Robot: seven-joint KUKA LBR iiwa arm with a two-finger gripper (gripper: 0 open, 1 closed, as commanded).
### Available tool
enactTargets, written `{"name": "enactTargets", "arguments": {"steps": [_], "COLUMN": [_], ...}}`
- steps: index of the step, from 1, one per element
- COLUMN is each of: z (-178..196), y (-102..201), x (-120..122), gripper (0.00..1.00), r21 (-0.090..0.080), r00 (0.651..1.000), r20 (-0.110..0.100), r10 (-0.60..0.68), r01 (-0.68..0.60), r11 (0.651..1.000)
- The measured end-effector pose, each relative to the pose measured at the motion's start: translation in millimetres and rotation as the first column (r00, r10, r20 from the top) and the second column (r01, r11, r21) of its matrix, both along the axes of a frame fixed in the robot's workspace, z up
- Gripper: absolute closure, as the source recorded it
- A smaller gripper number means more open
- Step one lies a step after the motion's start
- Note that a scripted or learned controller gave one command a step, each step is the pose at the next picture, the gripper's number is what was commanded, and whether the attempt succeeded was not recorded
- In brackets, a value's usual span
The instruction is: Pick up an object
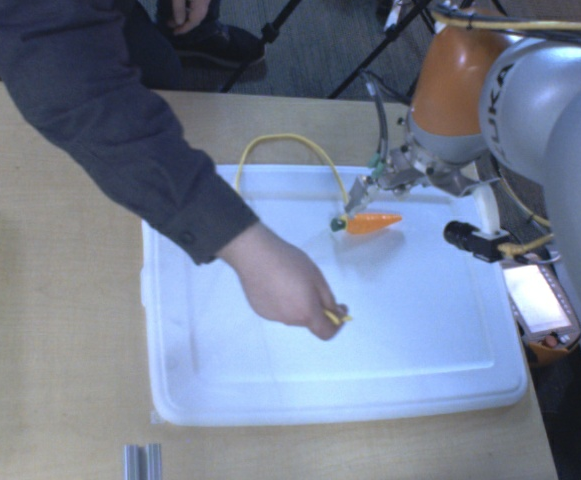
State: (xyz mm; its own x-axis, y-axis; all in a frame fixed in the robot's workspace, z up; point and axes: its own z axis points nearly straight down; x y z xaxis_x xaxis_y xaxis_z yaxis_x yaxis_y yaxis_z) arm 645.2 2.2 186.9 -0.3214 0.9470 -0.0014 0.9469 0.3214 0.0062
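An orange toy carrot (374,223) with a green tip lies in the white bin (440,368), near its back rim. My gripper (358,200) hangs just above the carrot's green end, reaching in from the right under the orange-banded wrist (452,78). Whether it touches the carrot is unclear. A person's hand (285,288) is in the middle of the bin, holding a small yellow object (336,316).
The person's grey-sleeved arm (90,88) crosses the bench from the upper left into the bin. A yellow cable (285,139) loops over the bin's back rim. A black connector (470,238) sticks out at the bin's right side. Wooden bench top (50,318) lies to the left.
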Motion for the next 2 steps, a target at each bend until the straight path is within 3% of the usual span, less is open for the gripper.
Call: {"name": "enactTargets", "arguments": {"steps": [1, 2], "z": [-0.1, -1.9], "y": [-0.1, 10.1], "x": [0.0, -48.5], "gripper": [0.00, 0.00], "r21": [0.000, 0.001], "r00": [1.000, 0.993], "r20": [0.000, -0.004], "r10": [0.000, -0.117], "r01": [0.000, 0.117], "r11": [1.000, 0.993]}}
